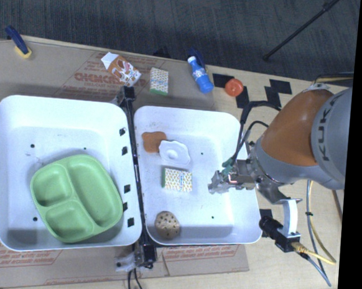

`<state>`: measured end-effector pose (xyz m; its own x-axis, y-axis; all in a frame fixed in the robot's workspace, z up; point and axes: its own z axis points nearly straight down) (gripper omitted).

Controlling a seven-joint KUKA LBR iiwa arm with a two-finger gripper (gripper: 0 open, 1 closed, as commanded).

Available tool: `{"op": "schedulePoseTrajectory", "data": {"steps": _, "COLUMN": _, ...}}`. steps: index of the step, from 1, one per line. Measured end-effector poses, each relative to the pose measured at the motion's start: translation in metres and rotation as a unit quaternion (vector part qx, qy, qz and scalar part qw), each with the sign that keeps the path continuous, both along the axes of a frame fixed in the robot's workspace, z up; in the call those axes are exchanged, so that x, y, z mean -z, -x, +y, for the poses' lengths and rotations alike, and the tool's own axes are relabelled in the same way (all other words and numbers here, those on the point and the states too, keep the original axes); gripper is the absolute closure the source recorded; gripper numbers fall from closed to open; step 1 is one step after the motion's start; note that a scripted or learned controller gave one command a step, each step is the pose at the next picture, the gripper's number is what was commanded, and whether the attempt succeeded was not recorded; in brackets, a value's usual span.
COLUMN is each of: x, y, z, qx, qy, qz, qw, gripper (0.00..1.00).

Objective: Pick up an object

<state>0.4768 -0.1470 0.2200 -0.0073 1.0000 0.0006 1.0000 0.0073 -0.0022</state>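
Hovering with its spread unreadable, pincer point(219, 182) nears patterned block point(177, 180), cookie point(167, 224) and white piece point(173, 151)

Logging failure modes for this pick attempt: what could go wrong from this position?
1. The gripper sits near the right bin's wall, apart from every item; closing here would likely grab nothing.
2. The white piece touches the brown slice; a grasp might disturb both.
3. The patterned block looks flat, so fingers may slip.

The big grey arm with an orange band point(294, 134) reaches in from the right, its small metal gripper point(223, 180) low at centre right.
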Motion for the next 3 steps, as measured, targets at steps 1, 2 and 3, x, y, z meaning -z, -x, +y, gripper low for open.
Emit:
{"op": "schedulePoseTrajectory", "data": {"steps": 1, "x": -0.02, "y": -0.009, "z": 0.009, "qx": 0.001, "qy": 0.0, "qz": 0.0, "qw": 1.0, "gripper": 1.0}}
{"op": "schedulePoseTrajectory", "data": {"steps": 2, "x": -0.006, "y": 0.0, "z": 0.004, "qx": 0.0, "qy": 0.0002, "qz": 0.0, "qw": 1.0, "gripper": 1.0}}
{"op": "schedulePoseTrajectory", "data": {"steps": 3, "x": -0.001, "y": 0.001, "z": 0.003, "qx": 0.001, "qy": -0.0002, "qz": 0.001, "qw": 1.0, "gripper": 1.0}}
